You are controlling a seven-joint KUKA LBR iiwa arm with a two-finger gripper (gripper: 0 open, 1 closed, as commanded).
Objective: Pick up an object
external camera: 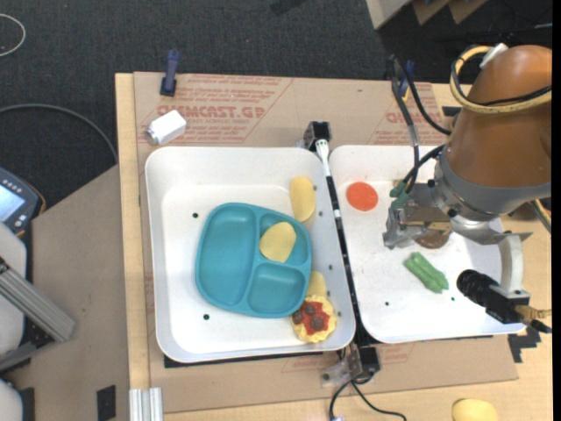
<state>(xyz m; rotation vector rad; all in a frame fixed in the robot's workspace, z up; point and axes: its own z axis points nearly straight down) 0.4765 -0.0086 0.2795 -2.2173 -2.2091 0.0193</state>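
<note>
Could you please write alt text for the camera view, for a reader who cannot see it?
A grey and orange robot arm lowers its gripper into the right bin, near an orange disc and a green toy. The left bin holds a blue divided tray with a yellow piece on it.

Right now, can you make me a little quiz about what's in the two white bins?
1. True or false: the yellow piece lies on the blue tray.
2. Which bin holds the orange disc: A left, B right?
3. Fill in: the green toy lies just below the ___ in the picture.

Key: 1 true. 2 B. 3 gripper.
</note>
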